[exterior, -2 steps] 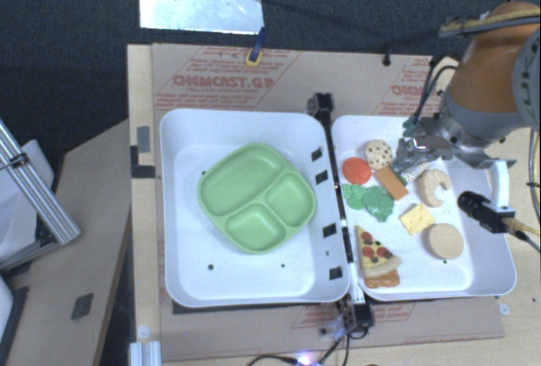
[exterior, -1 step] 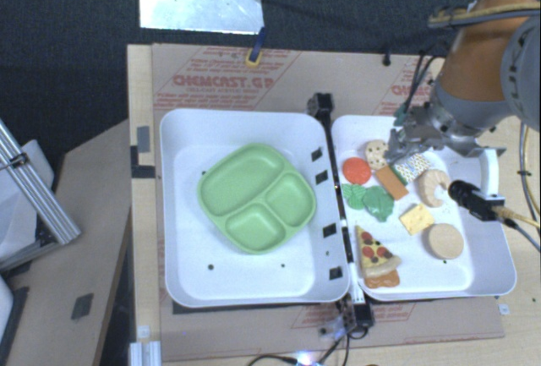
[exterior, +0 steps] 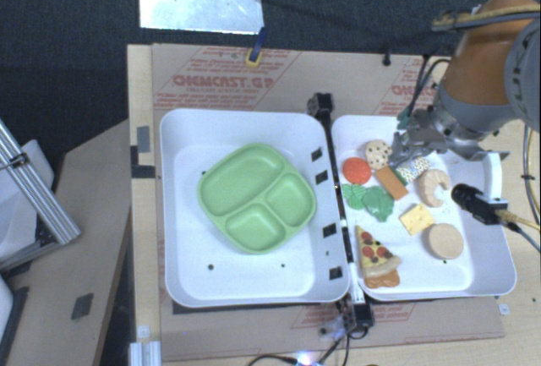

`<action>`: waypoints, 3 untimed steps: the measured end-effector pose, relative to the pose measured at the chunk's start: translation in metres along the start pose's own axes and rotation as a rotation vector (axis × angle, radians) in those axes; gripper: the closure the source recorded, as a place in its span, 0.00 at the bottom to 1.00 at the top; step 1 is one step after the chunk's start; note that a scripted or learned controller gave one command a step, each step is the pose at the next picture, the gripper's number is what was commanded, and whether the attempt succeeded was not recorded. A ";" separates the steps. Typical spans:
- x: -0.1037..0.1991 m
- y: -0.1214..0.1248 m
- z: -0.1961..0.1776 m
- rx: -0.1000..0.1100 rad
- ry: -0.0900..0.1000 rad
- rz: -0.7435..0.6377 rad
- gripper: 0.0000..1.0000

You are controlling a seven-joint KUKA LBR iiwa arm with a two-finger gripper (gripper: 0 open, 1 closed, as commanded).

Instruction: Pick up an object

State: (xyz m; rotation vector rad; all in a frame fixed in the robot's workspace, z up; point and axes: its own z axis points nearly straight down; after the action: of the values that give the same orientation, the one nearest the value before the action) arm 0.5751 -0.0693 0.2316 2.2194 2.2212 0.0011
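Arm w/ orange band enters from right, gripper (exterior: 412, 155) low over upper part of right bin (exterior: 494, 271). Finger state: cannot tell, tips blurred against the toys.

Right bin holds toy food: cookie (exterior: 378, 153), tomato slice (exterior: 356, 171), orange block (exterior: 391, 182), croissant (exterior: 434, 185), green leafy piece (exterior: 370, 200), cheese wedge (exterior: 416, 219), round bun (exterior: 445, 241), pizza slice (exterior: 375, 254). Gripper just beside cookie and orange block.

Left bin (exterior: 182, 271): green divided plate (exterior: 256, 198), tilted diagonally.

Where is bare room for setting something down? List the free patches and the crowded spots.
Free: the left bin's floor around the green divided plate, widest along its near edge, and the right bin's near-right corner below the round bun. Crowded: the right bin's middle, from cookie to pizza slice.
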 end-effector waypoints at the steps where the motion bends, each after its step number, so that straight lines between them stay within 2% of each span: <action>1: 0.012 -0.002 0.000 0.001 0.000 -0.004 1.00; 2: 0.004 0.013 0.007 -0.001 -0.001 -0.002 1.00; 3: 0.000 0.000 0.000 0.001 0.000 0.000 1.00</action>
State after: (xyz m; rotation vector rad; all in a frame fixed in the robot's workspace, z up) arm 0.5752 -0.0693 0.2318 2.2202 2.2212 0.0006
